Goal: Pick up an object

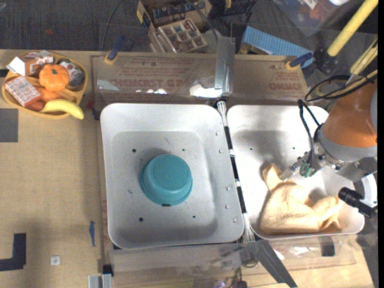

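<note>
Camera view looks down on two white bins side by side on the bench. Left bin [120, 131] carries a teal bowl [167, 179] turned upside down, round, smooth and plain, sitting a little below the middle of the bin floor and well apart from every wall. Right bin [264, 131] carries a tan cloth [294, 209], soft and crumpled, lying in the near half of the bin; one corner of it stands up in a small peak toward the bin's left side, the main body spreads in loose folds toward the near wall, and a paler, bunched fold runs to the near right corner, reaching the rim there. The arm [354, 125], grey with an orange band, comes in over the right bin's right edge, with black cables looping above it. Its gripper [305, 168] hangs low over the bin floor just beside the cloth's upper edge, close to the raised peak; at this slant and size whether it is apart or together cannot be told, and no cloth shows caught in it. On the bench's far left corner rests a yellow dish [18, 98] of toy food, with an orange pumpkin [54, 77] and a banana [63, 107] along its near rim.
</note>
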Controlling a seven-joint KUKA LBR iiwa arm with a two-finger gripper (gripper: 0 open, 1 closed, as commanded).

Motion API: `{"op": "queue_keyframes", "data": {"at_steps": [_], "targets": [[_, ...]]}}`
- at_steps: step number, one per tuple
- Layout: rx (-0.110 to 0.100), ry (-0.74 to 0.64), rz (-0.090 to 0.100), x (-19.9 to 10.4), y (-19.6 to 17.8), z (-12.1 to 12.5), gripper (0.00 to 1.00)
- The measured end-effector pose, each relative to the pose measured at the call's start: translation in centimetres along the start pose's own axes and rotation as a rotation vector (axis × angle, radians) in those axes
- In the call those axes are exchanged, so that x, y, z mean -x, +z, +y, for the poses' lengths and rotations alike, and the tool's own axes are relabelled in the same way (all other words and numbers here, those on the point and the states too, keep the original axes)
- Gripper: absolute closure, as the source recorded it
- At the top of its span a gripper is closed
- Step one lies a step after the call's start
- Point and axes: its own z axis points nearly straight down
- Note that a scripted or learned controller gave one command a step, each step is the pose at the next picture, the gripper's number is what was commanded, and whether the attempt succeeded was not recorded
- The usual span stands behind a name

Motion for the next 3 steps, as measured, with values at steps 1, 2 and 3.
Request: {"op": "queue_keyframes", "data": {"at_steps": [1, 2, 3], "targets": [[0.0, 0.0, 0.0, 0.0, 0.0, 0.0, 0.0], [-0.007, 0.41, -0.001, 4.2, 1.2, -0.2, 0.0], [-0.004, 0.206, 0.002, -1.8, 1.1, 5.0, 0.0]]}}
